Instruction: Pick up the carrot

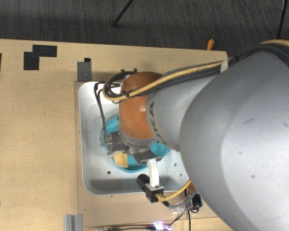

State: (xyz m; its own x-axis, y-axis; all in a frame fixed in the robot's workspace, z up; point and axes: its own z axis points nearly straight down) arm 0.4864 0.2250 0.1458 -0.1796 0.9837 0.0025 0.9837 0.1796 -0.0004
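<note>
My arm reaches down into the left white bin [90, 143], its orange band [135, 110] directly above the wrist. The gripper [128, 152] hangs low over the bin's middle, its body seen from above. Under it lie a cyan object [111, 125] and a pale yellow object [121, 160], both partly covered by the gripper. The big grey arm hides the right part of this bin and whatever lies there. I cannot make out a carrot among the visible pieces.
A dark cable [102, 110] loops from the wrist along the bin's left side. A small orange thing [210, 44] sits at the bench's far edge. Bare wooden bench [33, 138] stretches to the left of the bin.
</note>
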